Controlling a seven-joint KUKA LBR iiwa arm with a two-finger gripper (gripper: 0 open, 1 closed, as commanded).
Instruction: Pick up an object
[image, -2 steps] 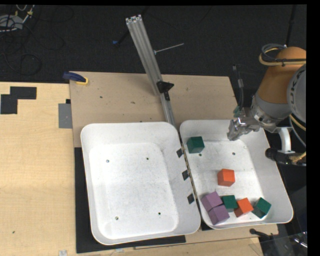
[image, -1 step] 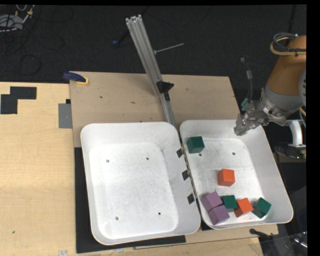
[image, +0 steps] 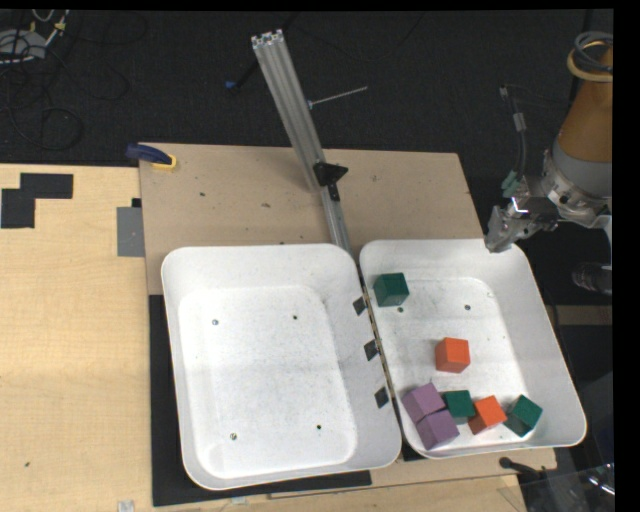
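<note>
Where blocks (image: 470, 412) crowd the near rim, gripper (image: 499, 236) above far corner.

Wooden bench (image: 250, 200), two white bins (image: 200, 290) side by side

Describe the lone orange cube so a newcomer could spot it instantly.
Start at the right-hand white bin, the one nearer the arm. The orange cube sits alone near the bin's middle, on bare floor. Unlike the other orange block, which is packed among purple and green blocks along the bin's near edge, this one touches nothing.
</note>
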